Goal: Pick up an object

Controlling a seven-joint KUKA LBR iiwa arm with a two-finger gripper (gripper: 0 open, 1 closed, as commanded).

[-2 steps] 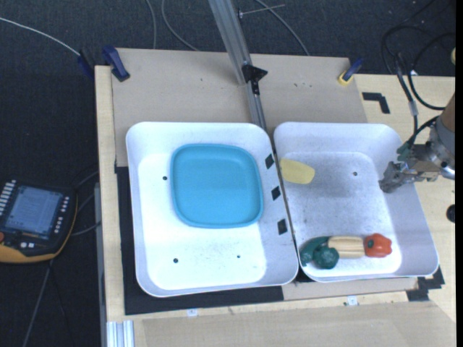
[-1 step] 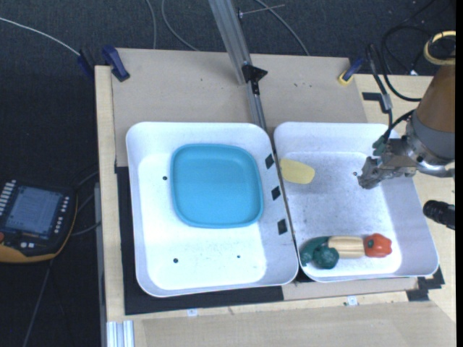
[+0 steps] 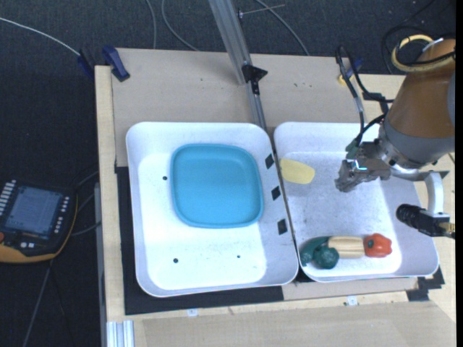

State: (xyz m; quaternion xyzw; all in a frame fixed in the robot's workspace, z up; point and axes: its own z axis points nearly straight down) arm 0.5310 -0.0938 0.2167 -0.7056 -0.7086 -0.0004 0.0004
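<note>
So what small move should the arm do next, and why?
Probably shift the gripper left toward the yellow piece and lower over it. The gripper sits above bare floor of the right bin with nothing under it, and the yellow piece lies alone near it, apart from the cluster of toys at the front wall.

Grey arm (image 3: 423, 132), orange band (image 3: 427, 78), black cables, dark metallic gripper (image 3: 352, 176)

floor: dark carpet (image 3: 43, 107) | cables (image 3: 145, 6) | wooden bench (image 3: 181, 85)
</note>
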